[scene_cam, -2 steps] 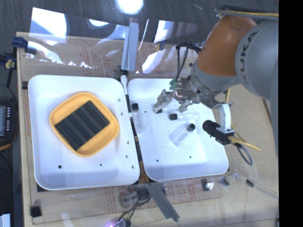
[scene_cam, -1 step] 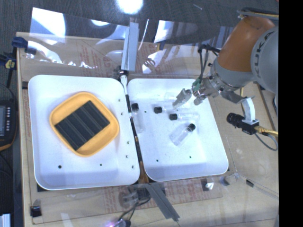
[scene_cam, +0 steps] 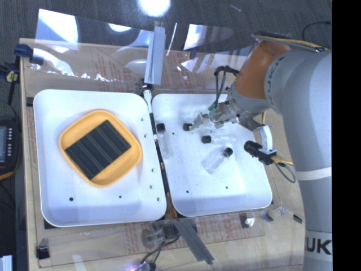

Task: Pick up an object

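**Nothing lifted yet: the pick is at the reach stage**

Two white bins sit before you. Start at the near edge: the right bin [scene_cam: 225,205] has bare floor along its front wall, and nothing there is being handled. Move up to the middle of that bin and you find the likely candidates: a clear plastic bottle with a dark cap [scene_cam: 217,159] lying on its side, flat on the bin floor and untouched, and a small dark piece [scene_cam: 206,139] just above it. A thin clear tube [scene_cam: 162,137] lies against the divider side.

Farther back, the gripper [scene_cam: 207,117] is down low over the bin's rear half, among a few small scattered pieces [scene_cam: 188,127]. You cannot tell from this view whether it is parted or closed, and no object is visibly caught in it, so count the grasp as not made.

To your left, the other bin [scene_cam: 51,196] holds an orange tray with a dark ribbed insert [scene_cam: 100,147], well apart from the arm.

By my reading, the descent is done; closing on something and raising it remain.
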Motion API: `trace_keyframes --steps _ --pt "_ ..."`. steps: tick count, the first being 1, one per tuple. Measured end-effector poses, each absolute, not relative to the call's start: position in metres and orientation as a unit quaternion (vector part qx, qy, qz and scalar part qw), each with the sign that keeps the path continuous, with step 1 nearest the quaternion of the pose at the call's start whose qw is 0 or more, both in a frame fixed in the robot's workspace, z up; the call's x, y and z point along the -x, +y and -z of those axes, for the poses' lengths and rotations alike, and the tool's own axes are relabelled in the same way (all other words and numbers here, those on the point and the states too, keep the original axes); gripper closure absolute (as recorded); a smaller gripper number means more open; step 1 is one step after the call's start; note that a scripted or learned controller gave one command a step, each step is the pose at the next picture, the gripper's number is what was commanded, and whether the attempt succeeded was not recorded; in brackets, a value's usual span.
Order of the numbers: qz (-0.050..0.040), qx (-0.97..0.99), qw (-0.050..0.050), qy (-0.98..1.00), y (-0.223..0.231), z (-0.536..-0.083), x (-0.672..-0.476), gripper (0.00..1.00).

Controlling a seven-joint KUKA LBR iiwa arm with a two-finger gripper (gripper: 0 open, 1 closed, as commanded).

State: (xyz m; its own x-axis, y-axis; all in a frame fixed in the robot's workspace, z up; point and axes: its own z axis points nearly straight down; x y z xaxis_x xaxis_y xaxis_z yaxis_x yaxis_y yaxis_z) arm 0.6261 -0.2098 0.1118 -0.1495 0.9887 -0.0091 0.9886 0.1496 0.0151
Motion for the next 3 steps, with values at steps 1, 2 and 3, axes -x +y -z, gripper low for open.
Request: trace_keyframes --steps 1,2,3 --pt "0.0009 -0.637 -0.001 0.771 -0.209 -0.092 -0.585 0.0" --pt "0.0002 -0.58 0.0 0.814 -0.209 -0.184 -0.582 0.0" --pt "0.0007 -0.536 -0.002 0.844 -0.209 -0.091 -0.584 0.0"
